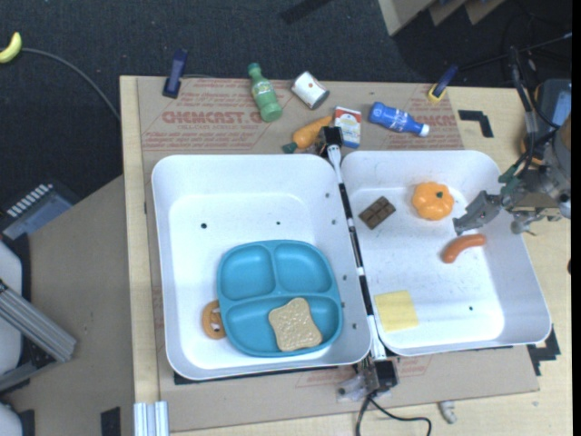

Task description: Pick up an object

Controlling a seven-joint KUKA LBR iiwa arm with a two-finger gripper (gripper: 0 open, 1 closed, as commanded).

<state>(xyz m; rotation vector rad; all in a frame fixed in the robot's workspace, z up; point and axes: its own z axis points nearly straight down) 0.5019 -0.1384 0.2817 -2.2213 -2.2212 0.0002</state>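
Just below jaws (478, 213), sausage (462, 246).

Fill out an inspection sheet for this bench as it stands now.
Surface: cardboard-topped bench bearing a left bin and a right bin.
Job's things: right bin holds an orange pumpkin, sausage, brown chocolate piece and yellow square; left bin holds a blue divided plate with a bread slice on it, pretzel beside it.
Clutter: behind the bins, a green bottle, blue bottle, can, small carton.
Gripper: gripper over the right bin near the sausage, holding nothing seen.
Cables: one at the front edge; one on the floor at the far left.
Surroundings: dark floor.
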